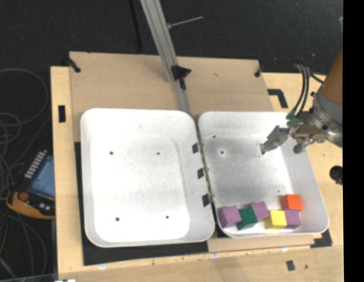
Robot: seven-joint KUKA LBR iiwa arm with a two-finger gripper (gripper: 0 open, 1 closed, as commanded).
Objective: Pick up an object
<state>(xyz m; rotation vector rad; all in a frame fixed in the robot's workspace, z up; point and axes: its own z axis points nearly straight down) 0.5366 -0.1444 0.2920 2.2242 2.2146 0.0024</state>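
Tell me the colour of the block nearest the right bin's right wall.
Orange block, seen in the camera view.

Two bins are set side by side on the surface (pixel 229 75), their inner edges nearly touching. Nothing is carried in the left bin (pixel 141 175). In the right bin (pixel 246 163), a cluster of blocks (pixel 261 214) is gathered along the near edge, toward the near right corner, the pieces pressed against one another. The claw (pixel 282 138) is seen over the right bin's far right part, well apart from the cluster. A slanted rail (pixel 161 37) is positioned behind the bins.
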